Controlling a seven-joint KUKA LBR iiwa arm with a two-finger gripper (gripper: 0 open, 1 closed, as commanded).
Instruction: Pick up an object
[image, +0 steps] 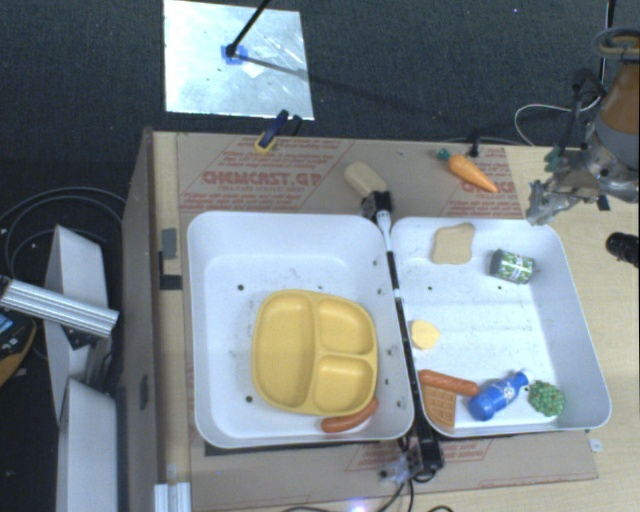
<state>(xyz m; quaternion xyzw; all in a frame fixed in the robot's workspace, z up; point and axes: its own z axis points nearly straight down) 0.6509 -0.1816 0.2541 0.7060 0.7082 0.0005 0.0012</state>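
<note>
Your end effector (545, 203) hovers just outside the right white bin's (580, 330) far corner; whether it is open, you cannot tell. Bring it down squarely over the small green-labelled can (512, 266) lying nearby on the bin floor, apart from the other items

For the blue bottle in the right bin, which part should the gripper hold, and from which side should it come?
Probably the middle of the blue bottle, coming straight down from above. It lies on its side, slanted, so the fingers should close across its narrow width. The broccoli sits near one end and the sausage near the other, but its long sides look free.
</note>
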